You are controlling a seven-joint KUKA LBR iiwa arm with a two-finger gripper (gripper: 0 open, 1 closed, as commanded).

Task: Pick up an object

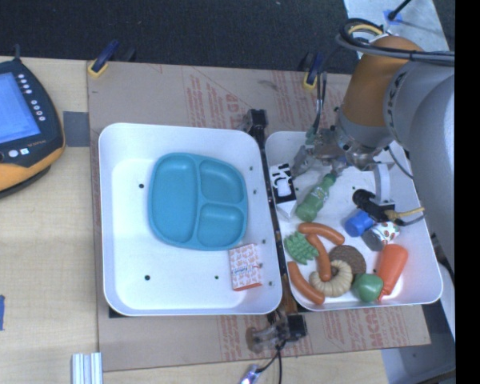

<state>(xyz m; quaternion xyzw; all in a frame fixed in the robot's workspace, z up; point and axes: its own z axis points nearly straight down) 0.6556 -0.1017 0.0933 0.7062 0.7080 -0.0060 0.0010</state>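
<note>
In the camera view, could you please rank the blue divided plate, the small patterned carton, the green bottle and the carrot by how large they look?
Largest to smallest:
1. Blue divided plate, by far.
2. Green bottle and carrot: they look alike, so I will not rank them.
3. Small patterned carton, slightly smaller.

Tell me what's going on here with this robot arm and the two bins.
The arm reaches into the right bin, which holds a heap of toy food. Its gripper sits at the bin's far end, right over the top of a green bottle, and nothing looks lifted yet. Nearby lie sausages, a carrot and a blue block. The left bin holds a blue tray and a small carton.
</note>
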